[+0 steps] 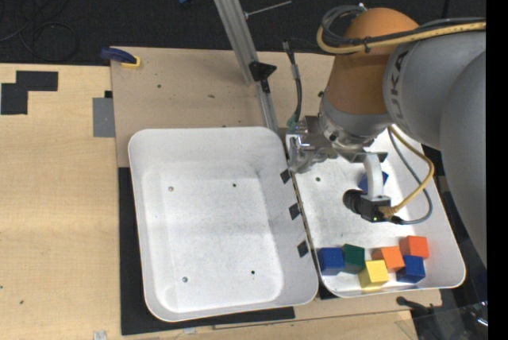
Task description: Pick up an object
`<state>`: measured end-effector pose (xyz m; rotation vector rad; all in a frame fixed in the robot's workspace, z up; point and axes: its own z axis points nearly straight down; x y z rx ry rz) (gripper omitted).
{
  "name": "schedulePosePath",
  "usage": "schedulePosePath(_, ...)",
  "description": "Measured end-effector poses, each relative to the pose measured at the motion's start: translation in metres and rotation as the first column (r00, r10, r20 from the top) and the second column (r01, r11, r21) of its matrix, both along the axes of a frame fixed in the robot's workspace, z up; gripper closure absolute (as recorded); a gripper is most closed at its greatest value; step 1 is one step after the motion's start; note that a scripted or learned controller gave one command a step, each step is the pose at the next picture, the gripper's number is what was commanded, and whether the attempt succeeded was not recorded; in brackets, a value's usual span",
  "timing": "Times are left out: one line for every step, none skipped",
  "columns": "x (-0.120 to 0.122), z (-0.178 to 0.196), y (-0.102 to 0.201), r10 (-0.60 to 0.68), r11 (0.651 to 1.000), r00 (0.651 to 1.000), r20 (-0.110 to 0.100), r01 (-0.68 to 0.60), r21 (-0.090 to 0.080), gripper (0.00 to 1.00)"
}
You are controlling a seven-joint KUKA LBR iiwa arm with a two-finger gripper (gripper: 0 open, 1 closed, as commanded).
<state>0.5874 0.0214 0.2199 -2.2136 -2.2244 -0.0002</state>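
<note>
Candidates: six blocks bunched along the near wall of the right bin (327, 211).
- From the left: blue block (329, 260), green block (353, 256), yellow block (374, 273), orange block (392, 257), second blue block (410, 270), red-orange block (416, 246).
- Neighbours touch or nearly touch.
- A scrap of blue (385, 179) shows mid-bin, partly hidden by arm hardware. Cannot tell what it is.

Gripper (300, 149): at the far left corner of the right bin, just beside the wall it shares with the left bin (206, 211), and well apart from the cluster. Cannot tell whether it is spread or closed. Nothing is visibly held.

Risks, as judged:
- Closing here catches nothing, since no block lies under it.
- Descending this close to the shared wall may strike the rim.
- At the cluster, tight packing leaves little room, so it may land on top of a block, shove the row, or pinch two at once.
- Blocks against the near wall limit the approach from that side.
</note>
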Motion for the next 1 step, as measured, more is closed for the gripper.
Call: schedulePosePath(0.0276,0.0125,0.0439,-0.001,1.0,1.0,0.002,0.001,-0.001,1.0)
